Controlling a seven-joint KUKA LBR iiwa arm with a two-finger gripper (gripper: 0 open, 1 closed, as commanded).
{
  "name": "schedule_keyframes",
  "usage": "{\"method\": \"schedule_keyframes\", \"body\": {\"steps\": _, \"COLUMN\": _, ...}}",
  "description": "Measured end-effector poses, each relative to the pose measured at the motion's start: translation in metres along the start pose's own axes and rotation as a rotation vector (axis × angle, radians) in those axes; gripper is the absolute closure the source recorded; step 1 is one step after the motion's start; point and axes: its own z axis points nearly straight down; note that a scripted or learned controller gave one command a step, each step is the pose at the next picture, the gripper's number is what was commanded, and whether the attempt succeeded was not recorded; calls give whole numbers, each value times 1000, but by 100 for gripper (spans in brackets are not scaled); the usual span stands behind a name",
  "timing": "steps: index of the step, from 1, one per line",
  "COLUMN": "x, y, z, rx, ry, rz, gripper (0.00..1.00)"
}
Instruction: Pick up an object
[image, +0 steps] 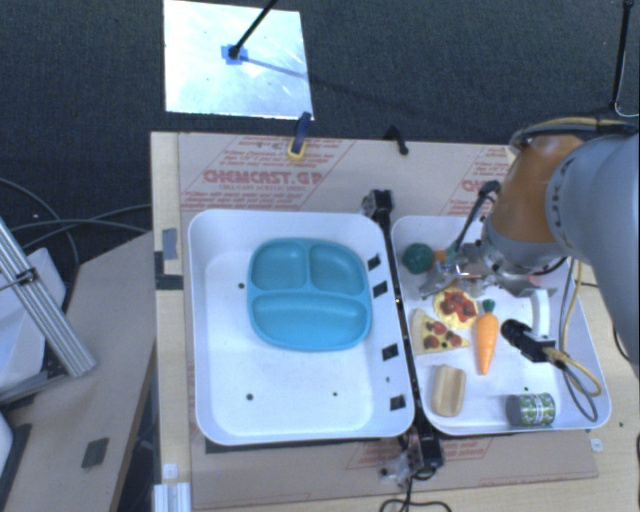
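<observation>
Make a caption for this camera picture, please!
Robot arm reaches over toy food beside a blue plate.

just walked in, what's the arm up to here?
The KUKA arm is reaching into the right bin, with its gripper low over the toy food near the round pizza piece and green ball. Nothing is visibly held. The carrot, pizza slice, bread piece and can lie there too. The left bin holds a blue divided plate.

My tabletop (165, 290) has a big brown board (330, 165) lying flat on it — and two white bins, the left bin (215, 330) and right bin (580, 345), sit side by side on top.
</observation>
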Motion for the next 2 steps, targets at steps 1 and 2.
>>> {"method": "schedule_keyframes", "body": {"steps": 1, "x": -6, "y": 1, "z": -13, "rx": -5, "ry": -3, "rz": 7, "gripper": 100}}
{"method": "schedule_keyframes", "body": {"steps": 2, "x": -58, "y": -61, "z": -5, "rx": -7, "ry": -2, "rz": 14, "gripper": 100}}
